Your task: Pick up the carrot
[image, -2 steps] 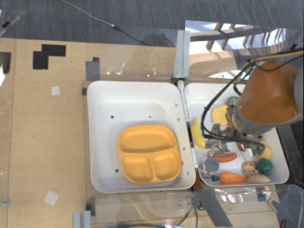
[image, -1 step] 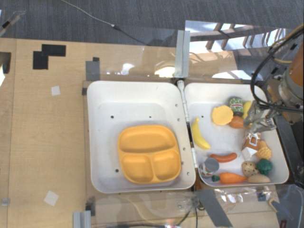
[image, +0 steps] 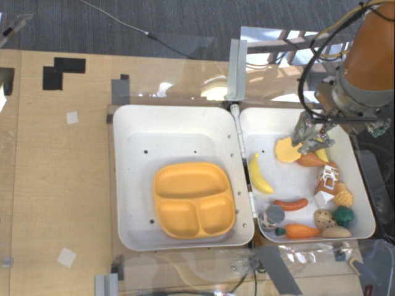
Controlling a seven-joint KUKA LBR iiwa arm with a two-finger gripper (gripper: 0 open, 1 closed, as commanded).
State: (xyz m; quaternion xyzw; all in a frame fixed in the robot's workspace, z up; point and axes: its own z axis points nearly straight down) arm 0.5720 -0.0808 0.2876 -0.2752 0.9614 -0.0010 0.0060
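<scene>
The carrot (image: 302, 231), orange with a small green end, lies along the front edge of the right bin (image: 266, 125). My gripper (image: 312, 139) hangs over the far right part of that bin, well behind the carrot. Its fingers stand open with nothing between them. Just under the fingertips lie a flat yellow slice (image: 286, 150) and another orange tapered piece (image: 311, 160), partly hidden by the gripper.
The right bin also holds a banana (image: 260, 175), a red sausage (image: 290, 205), a grey cup (image: 273, 215), a small carton (image: 326, 180), a pineapple (image: 343, 197), broccoli (image: 344, 215) and a potato (image: 323, 218). A yellow divided plate (image: 192, 199) sits in the left bin (image: 142, 134).
</scene>
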